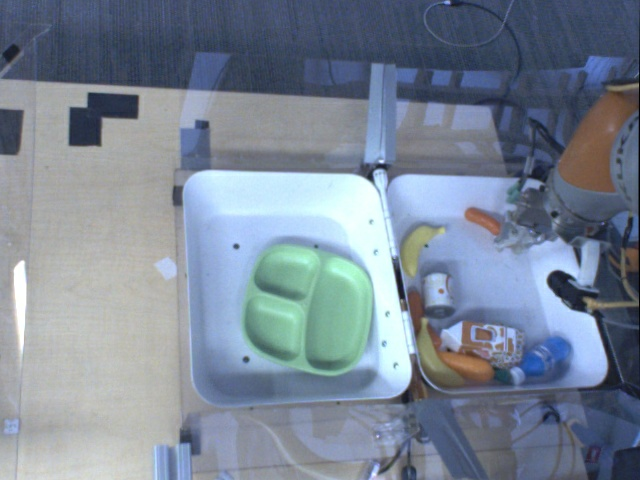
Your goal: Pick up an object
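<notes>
Just left of the pincer (519, 230), an orange carrot (482, 220).

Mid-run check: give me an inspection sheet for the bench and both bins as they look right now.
Surface: wooden bench carrying two white bins side by side, left bin and right bin.
Job's things: in the right bin, a banana, a small can, a carrot, a printed carton, a blue-capped bottle and a second banana along the near wall.
Clutter: green divided tray in the left bin.
Grippers: gripper over the right bin's far right part, beside the carrot; finger state unclear.
Cables: thin looped cable on the floor beyond the bench.
Surroundings: dark carpet; black marks on the bench.
</notes>
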### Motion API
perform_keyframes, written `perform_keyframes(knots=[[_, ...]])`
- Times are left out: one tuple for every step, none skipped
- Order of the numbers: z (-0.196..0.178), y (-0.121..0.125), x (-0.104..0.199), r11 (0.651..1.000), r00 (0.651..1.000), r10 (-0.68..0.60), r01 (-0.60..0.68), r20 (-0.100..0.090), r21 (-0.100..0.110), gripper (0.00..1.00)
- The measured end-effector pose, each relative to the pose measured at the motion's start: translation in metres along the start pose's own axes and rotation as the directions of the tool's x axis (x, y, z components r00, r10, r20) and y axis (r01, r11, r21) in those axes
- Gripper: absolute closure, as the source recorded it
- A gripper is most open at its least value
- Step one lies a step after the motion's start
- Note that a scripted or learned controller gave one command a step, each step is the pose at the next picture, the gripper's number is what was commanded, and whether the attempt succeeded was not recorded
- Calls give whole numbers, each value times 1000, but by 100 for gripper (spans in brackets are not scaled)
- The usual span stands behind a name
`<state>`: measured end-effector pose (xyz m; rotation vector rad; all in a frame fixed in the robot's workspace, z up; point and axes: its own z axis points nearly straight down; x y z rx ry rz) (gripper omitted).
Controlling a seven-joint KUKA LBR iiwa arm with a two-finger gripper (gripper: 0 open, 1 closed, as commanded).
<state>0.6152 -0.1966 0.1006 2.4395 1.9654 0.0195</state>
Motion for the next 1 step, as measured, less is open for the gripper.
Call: perform_keyframes(knots=[[-97, -47, 4, 998, 998, 65, -65, 5, 8, 100]])
